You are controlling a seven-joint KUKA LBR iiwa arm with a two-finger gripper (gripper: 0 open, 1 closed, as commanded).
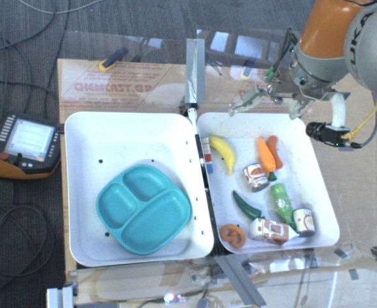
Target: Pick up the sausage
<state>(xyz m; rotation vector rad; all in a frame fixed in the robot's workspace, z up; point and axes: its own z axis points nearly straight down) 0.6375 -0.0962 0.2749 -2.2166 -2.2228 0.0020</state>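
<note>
End effector (284, 98), grip unreadable, hovers above right bin (316, 172) holding sausage (275, 151); left bin (85, 140) holds teal tray (144, 208).

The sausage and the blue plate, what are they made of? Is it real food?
The sausage looks like toy food, probably smooth plastic: one even reddish-brown colour, lying against the orange carrot. The blue plate also looks like moulded plastic, with a matte turquoise surface and three pressed-in compartments. The look alone cannot settle either.
</note>
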